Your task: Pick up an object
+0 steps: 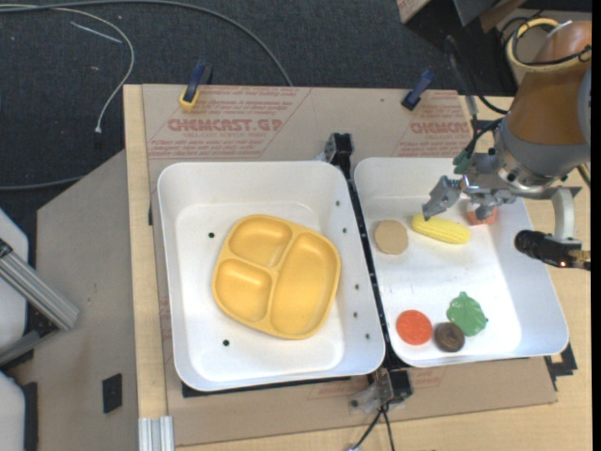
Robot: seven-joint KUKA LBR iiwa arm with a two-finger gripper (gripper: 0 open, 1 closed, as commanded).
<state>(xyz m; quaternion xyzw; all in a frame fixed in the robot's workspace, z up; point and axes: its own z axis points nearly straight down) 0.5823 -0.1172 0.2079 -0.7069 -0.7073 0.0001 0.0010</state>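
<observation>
Right bin (526,294) centre open; corn (441,231), cookie (391,237) crowd far end.

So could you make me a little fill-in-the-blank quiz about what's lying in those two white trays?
1. The yellow divided plate lies in the ____ bin.
2. The plate has ____ compartments.
3. The corn cob lies in the right bin, just to the ____ of the tan round piece.
4. Near the right bin's front edge, the red round piece lies beside a dark brown piece and a ____ leafy one.

Missing words: left; three; right; green
</observation>
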